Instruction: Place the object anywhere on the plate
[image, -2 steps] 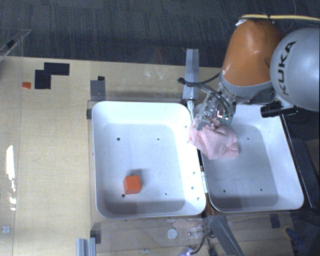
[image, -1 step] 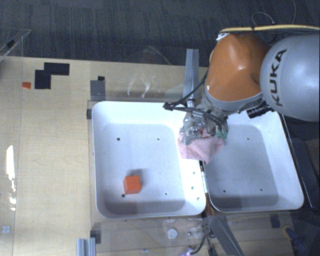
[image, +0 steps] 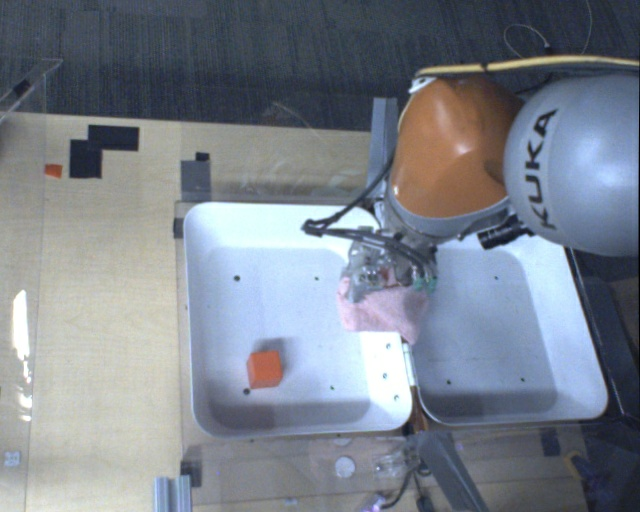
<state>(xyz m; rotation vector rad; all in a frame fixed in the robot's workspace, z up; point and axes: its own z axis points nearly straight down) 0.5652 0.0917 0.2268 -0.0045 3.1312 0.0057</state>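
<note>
An orange-red cube (image: 265, 369) lies on the floor of the left bin (image: 215, 300), near its front left corner. A pale pink plate (image: 378, 312) sits at the right side of that bin, against the wall shared with the right bin. My gripper (image: 388, 272) hangs over the plate's far edge and hides part of it. The cube is well to the left of the gripper and nearer the front, and nothing touches it. The orange wrist band and the grey arm cover the area behind the gripper.
The right bin (image: 520, 330) adjoins the left one, and the arm reaches over its far left corner. A black cable (image: 340, 215) loops from the wrist over the left bin's far side. Wooden bench top (image: 90, 300) lies to the left.
</note>
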